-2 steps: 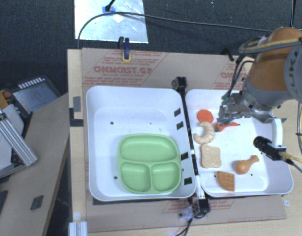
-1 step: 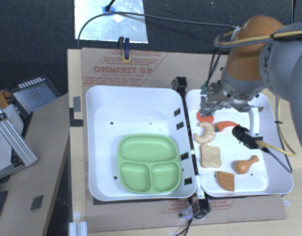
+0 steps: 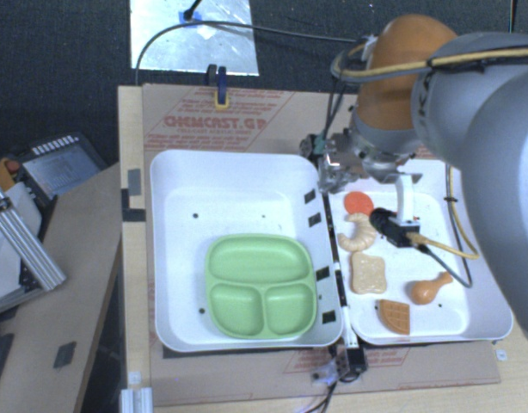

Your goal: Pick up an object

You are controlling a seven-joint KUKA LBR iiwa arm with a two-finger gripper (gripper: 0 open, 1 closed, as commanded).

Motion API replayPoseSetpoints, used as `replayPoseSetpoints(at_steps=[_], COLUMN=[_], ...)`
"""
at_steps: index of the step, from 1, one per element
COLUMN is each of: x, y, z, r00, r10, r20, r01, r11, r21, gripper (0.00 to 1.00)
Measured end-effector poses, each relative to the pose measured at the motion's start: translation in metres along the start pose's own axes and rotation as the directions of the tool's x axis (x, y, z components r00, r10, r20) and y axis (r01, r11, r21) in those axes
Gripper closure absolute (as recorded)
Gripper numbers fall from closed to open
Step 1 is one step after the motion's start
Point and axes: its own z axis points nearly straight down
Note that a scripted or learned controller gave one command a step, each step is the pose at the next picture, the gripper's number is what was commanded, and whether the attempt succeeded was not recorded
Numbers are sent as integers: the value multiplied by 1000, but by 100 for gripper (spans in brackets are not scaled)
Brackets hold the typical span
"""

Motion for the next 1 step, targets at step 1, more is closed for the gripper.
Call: replayPoseSetpoints(at_steps=[1], x=[61], y=[14], z=[-2], r00=[1000], r10=[-1], r20=[-1], r01=[1], r11=[1000], r21=[-1], gripper=[100])
